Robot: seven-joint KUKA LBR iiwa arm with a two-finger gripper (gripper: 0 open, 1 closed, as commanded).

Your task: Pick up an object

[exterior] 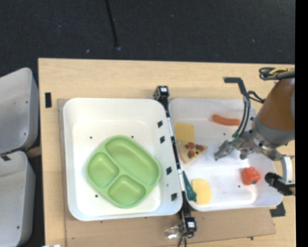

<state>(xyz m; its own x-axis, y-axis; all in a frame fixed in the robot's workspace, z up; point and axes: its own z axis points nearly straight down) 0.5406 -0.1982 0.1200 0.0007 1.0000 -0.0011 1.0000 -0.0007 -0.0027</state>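
I saw my arm [275, 118] reach in from the right, wrist bent down, gripper [231, 151] pointing left, low.

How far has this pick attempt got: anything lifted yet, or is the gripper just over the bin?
Done: the arm has reached the right bin. In hand: the gripper sits over bare bin floor, nothing visible between its fingers. Left: grasping and lifting. The pizza slice, sausage, red piece and yellow piece all lie on the floor; the green tray sits in the left bin.
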